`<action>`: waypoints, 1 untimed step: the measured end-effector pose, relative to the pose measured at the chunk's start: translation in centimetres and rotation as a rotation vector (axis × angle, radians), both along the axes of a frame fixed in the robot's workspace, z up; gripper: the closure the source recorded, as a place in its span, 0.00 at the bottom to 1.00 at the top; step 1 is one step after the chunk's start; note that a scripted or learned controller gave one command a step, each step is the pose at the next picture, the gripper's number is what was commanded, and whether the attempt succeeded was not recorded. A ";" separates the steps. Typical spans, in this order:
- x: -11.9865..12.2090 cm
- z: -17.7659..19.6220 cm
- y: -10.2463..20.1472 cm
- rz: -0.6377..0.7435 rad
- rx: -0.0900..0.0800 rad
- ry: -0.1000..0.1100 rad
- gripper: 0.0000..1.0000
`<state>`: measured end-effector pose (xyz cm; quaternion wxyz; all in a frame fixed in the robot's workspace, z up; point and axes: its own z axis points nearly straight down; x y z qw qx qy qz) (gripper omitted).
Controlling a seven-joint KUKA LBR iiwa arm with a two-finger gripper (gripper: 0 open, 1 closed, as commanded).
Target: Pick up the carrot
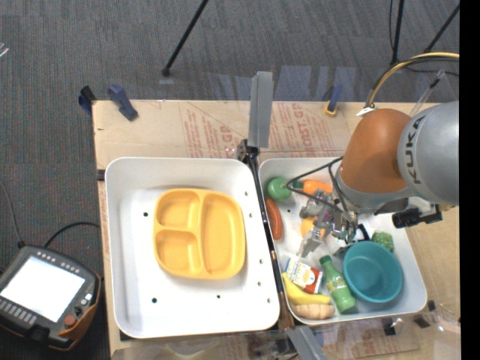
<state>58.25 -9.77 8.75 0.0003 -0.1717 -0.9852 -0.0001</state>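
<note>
Orange robot wrist hangs over the right bin [417, 291], its gripper [327, 225] low with fingers spread, pinching nothing. Just behind, the carrot [316, 187] lies beside a green vegetable [278, 189]: probably light, hard, smooth plastic, best pinched mid-body.

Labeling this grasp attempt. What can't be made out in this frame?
- Tool: too small and cluttered to tell how its grip stands, or whether anything is in it.
- Carrot: right end hidden under the arm's orange band.
- Broccoli: partly behind the teal bowl.
</note>
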 end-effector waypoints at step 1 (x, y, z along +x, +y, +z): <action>0.1 1.0 0.1 0.004 0.000 -0.002 1.00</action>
